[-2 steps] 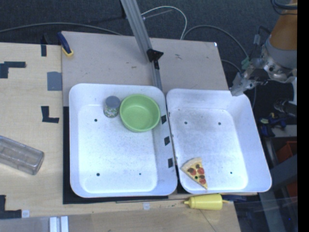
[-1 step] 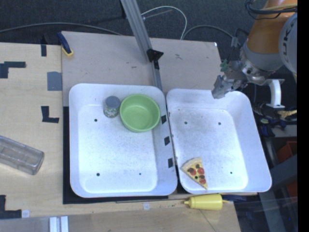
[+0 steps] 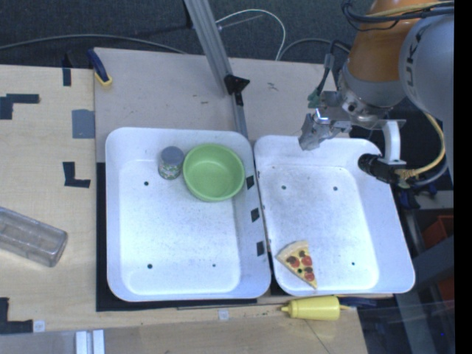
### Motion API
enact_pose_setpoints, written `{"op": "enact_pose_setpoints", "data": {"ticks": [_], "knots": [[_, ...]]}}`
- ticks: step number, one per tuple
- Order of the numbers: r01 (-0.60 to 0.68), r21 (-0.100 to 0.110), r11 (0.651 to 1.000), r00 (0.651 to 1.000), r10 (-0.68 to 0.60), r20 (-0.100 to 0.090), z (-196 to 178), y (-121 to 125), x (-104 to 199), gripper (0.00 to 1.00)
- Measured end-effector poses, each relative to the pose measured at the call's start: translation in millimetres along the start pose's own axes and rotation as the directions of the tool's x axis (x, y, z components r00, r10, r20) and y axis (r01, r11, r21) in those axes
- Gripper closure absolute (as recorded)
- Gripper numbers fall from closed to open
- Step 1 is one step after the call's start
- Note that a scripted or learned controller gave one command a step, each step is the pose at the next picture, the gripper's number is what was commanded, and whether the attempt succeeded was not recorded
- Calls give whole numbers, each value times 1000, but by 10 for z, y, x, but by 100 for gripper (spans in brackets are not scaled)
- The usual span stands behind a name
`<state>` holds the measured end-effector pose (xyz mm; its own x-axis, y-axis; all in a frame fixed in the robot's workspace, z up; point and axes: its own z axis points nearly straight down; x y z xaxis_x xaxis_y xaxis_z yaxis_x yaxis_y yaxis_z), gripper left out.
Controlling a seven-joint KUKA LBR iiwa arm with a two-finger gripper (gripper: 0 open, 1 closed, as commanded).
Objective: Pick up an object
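Pizza slice (image 3: 298,261) lies flat at the near left corner of the right bin (image 3: 383,220), tip pointing toward the near rim. The gripper (image 3: 316,133) hangs above that bin's far rim, diagonally well apart from the slice; whether it is parted or closed cannot be told.

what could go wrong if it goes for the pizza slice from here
The pizza slice lies flat in the right bin's near-left corner, close to the wall, so fingers may hit the rim or slide over it. The gripper hangs above the far edge, so it must cross the whole bin. The other targets, the green bowl and small can, touch.
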<state>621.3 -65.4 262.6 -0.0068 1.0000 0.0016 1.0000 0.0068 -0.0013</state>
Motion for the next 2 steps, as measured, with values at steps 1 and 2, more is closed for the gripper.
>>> {"op": "enact_pose_setpoints", "data": {"ticks": [1,2], "knots": [[-1,2,1000,1000,1,1,178,-7,510,100],[-1,0,1000,1000,1,0,180,20,964,100]]}}
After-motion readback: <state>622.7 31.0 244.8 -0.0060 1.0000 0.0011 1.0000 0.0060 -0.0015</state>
